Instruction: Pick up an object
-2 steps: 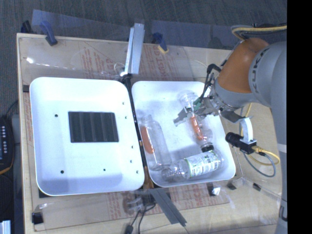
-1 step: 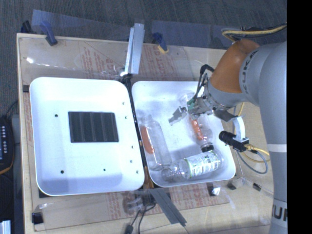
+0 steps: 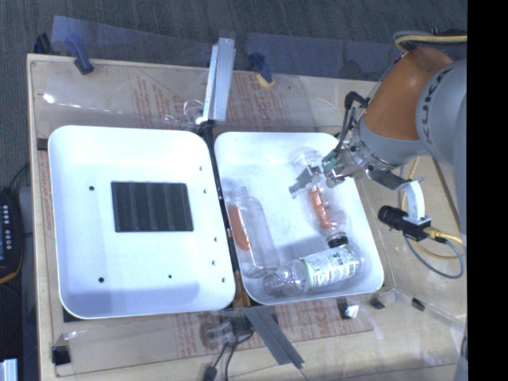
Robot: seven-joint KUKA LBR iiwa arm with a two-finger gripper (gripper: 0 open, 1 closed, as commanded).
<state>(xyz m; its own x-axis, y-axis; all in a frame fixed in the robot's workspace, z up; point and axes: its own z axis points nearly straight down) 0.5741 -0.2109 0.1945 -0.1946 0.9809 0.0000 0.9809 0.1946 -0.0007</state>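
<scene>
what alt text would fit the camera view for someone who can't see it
A grey and orange robot arm reaches in from the right, its end effector low over the right bin, which holds three clear plastic bottles: one by the left wall, one under the end effector, one along the near wall. The left bin has a dark ribbed rectangle at its centre.

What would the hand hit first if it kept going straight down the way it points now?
Probably the clear bottle with the orange label lying just under the hand in the right bin; depth is hard to judge from above.
</scene>
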